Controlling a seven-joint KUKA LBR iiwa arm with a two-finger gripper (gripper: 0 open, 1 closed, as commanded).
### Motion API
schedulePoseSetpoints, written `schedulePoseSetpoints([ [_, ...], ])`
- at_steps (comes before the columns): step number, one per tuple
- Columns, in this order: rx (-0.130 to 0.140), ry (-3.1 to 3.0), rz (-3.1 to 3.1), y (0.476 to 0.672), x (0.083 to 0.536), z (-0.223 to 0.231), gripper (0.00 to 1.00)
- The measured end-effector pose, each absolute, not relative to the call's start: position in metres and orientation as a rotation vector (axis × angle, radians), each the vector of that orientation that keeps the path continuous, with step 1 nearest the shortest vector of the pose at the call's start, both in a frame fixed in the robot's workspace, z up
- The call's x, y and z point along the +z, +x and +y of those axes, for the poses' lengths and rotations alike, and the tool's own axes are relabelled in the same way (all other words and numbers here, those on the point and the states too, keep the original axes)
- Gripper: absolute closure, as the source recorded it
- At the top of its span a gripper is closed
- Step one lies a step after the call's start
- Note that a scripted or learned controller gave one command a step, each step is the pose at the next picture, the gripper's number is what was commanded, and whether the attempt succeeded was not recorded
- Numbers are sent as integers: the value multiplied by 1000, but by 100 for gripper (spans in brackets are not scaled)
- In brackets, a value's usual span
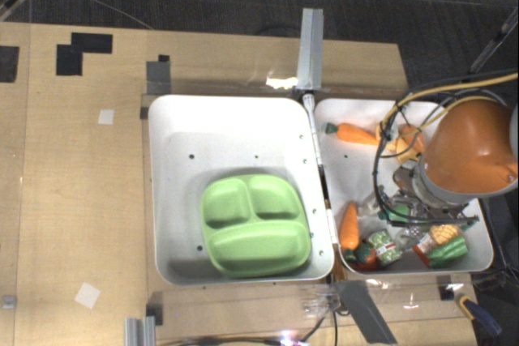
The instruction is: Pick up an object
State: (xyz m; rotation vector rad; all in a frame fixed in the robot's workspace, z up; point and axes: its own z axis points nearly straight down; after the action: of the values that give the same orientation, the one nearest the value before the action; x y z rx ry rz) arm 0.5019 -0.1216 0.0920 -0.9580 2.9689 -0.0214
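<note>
Claw [422, 211] sits low in the right bin [486, 259], under the orange band of the arm [470, 146], and from my seat the wrist and its cables cover it, so I cannot tell how it is set or whether it has anything.

I judge this to be the reach-down step, with nothing lifted that I can confirm. The nearest candidates lie just below and beside the claw: a corn cob toy with green husk [444, 243] at the bin's near right corner, a small green-and-red packet [379, 249] near the front wall, and an orange carrot [349, 227] lying upright along the left wall. A second carrot [357, 134] lies farther back, well apart from the claw.

Next I would want the claw centred over one piece only; the packet and the first carrot are crowded together, so a clean straight lift matters.

The corn looks short, bumpy and yellow at one end.

The left bin [174, 134] holds a green divided tray [255, 224].
</note>
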Motion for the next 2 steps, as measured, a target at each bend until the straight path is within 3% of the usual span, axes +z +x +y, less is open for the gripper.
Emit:
schedulePoseSetpoints([
  [1, -25, -1247, 2861, 512, 92, -92, 0],
  [2, -31, -1248, 2843, 517, 106, -89, 100],
])
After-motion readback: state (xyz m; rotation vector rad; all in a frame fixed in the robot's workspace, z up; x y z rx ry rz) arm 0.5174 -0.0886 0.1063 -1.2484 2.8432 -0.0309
